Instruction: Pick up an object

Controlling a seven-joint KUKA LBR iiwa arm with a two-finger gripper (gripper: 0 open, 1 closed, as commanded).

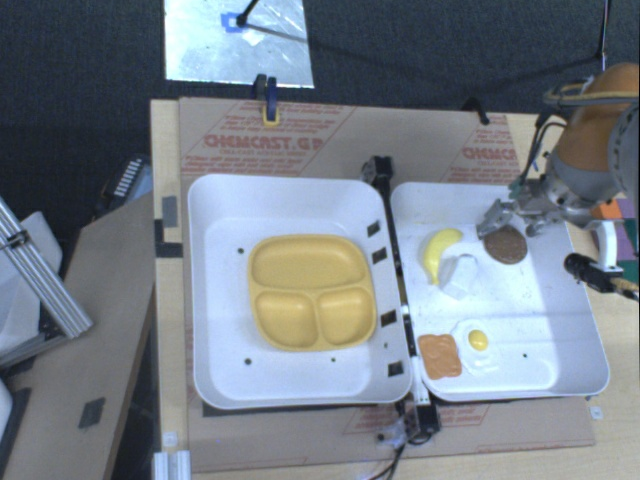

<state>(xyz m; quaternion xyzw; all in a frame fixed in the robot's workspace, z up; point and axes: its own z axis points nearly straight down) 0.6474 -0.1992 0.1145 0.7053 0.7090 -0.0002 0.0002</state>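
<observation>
In the right bin (570,318) lie a yellow banana (438,249), a small white piece (458,276) beside it, a round brown patty (507,248), a fried egg (477,342) and an orange slice of toast (439,355). My gripper (503,224) hangs over the bin's far right part, directly above the brown patty's upper edge. Whether it touches the patty is unclear from this angle.
The left bin (215,268) holds a yellow three-compartment plate (305,290). A black divider with clips (392,268) runs between the two bins. The arm (590,148) comes in from the right above the right bin's far corner.
</observation>
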